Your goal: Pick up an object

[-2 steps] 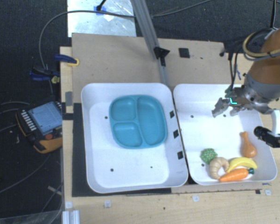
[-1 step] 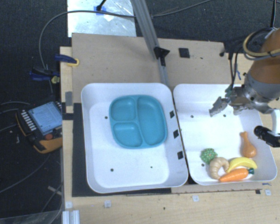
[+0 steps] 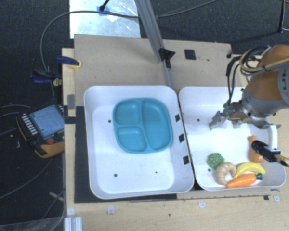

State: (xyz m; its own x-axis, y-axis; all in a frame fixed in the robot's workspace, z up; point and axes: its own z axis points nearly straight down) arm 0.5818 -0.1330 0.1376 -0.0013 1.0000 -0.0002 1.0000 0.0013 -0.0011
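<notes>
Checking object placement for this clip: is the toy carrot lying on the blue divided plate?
No, the carrot lies in the right bin, beside the banana; the blue plate sits in the left bin.

The claw point(image 3: 220, 120) hangs over the right bin point(image 3: 197, 100), near its middle. Left of it, in the left bin point(image 3: 94, 105), lies a divided plate point(image 3: 142, 125). Below it, along the near wall, a broccoli point(image 3: 214, 160), what may be a ginger root point(image 3: 224, 172), a carrot point(image 3: 241, 180) and a banana point(image 3: 250, 168) cluster together.
</notes>
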